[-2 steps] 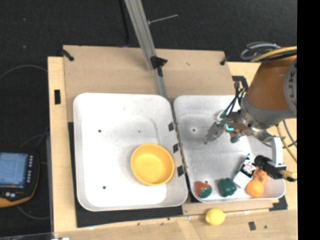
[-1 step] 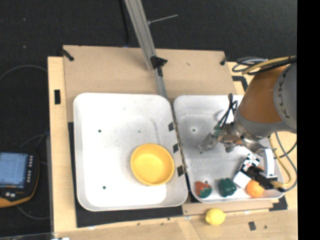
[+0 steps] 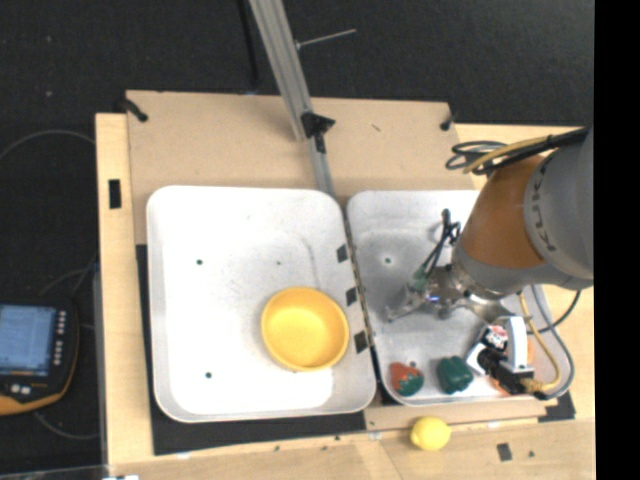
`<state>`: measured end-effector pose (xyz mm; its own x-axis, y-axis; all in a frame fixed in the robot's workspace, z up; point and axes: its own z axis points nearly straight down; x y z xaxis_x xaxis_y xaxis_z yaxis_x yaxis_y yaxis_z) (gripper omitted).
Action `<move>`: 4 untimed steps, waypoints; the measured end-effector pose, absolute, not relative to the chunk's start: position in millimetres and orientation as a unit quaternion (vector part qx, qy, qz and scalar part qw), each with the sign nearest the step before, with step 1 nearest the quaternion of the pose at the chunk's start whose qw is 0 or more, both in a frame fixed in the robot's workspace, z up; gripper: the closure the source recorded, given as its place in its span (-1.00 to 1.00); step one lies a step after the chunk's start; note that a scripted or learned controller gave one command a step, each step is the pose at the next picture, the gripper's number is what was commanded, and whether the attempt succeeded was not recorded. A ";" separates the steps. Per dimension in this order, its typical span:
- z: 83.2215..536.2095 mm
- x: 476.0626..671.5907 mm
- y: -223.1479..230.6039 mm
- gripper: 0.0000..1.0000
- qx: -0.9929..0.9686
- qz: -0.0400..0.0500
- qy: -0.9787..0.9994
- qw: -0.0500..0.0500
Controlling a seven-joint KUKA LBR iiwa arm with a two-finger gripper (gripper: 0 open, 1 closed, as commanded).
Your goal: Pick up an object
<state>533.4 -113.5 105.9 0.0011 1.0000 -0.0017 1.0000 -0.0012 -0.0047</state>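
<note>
Claw (image 3: 415, 298) low in the right bin (image 3: 400, 218), grip state can't tell, well above green obj (image 3: 455, 373).

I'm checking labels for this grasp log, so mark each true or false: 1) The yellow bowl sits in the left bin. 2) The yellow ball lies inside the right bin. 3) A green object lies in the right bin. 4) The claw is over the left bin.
1) The yellow bowl sits in the left bin: true.
2) False: the yellow ball lies on the bench, outside the right bin.
3) The green object lies in the right bin: true.
4) False: the claw is over the right bin.
</note>
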 end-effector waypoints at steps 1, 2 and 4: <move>119.9 536.4 -112.9 1.00 -0.709 -0.002 -0.705 -0.001; 183.4 542.4 -111.9 1.00 -0.706 -0.003 -0.709 -0.004; 265.2 546.3 -113.4 1.00 -0.705 -0.002 -0.709 -0.002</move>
